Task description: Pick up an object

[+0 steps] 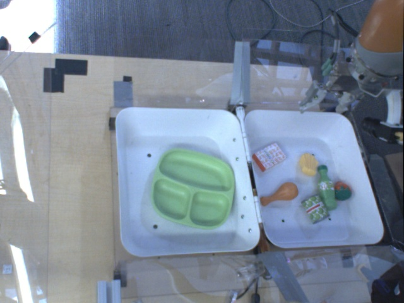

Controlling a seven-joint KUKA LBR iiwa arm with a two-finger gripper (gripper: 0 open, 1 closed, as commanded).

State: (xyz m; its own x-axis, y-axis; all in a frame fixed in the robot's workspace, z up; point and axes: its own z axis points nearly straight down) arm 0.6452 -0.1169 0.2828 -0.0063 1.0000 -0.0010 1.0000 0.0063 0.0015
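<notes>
The right bin (pixel 353 137) holds a red and white checked box (pixel 269 156), a yellow piece (pixel 308 164), a green bottle (pixel 326 187) lying beside a small red and green item (pixel 342 190), a green patterned box (pixel 314 208) and a tan drumstick shape (pixel 281 194). My gripper (pixel 325 96) hangs above the bin's far rim, near its top right corner, apart from all the objects. Nothing shows between its fingers.
A green divided plate (pixel 192 188) lies in the left bin (pixel 126 169). A metal post (pixel 241 74) stands at the seam behind the two bins. Black cables (pixel 278 17) lie on the dark mat behind the bench.
</notes>
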